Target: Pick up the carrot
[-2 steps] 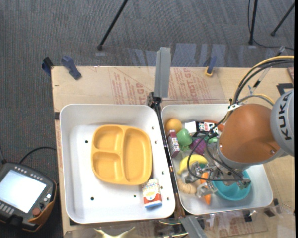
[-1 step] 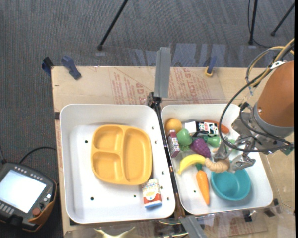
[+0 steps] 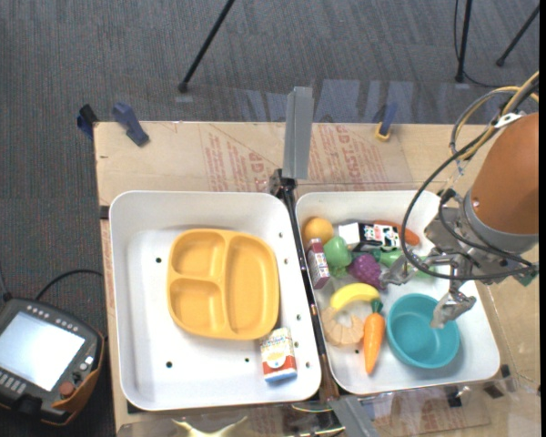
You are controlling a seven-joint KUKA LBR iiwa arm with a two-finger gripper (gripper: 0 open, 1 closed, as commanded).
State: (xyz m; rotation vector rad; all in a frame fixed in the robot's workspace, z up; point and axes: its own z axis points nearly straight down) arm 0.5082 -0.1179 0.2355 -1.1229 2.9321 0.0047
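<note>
The carrot (image 3: 373,340), orange with a green top, lies upright-on-the-page in the right bin (image 3: 487,353), near its front edge. It sits between a tan ring-shaped pastry (image 3: 343,326) and a teal bowl (image 3: 423,332), touching or almost touching both. My gripper (image 3: 452,306) hangs over the right rim of the teal bowl, to the right of the carrot and a little farther back, with nothing seen held in it. The orange band of the arm (image 3: 510,176) rises above it.
The right bin also holds a banana (image 3: 355,294), purple grapes (image 3: 366,269), a green pepper (image 3: 337,253), an orange (image 3: 318,229), a small bottle (image 3: 318,267) and a black-and-white carton (image 3: 378,235). In the left bin (image 3: 136,335) lie a yellow divided plate (image 3: 223,282) and a juice box (image 3: 278,357).
</note>
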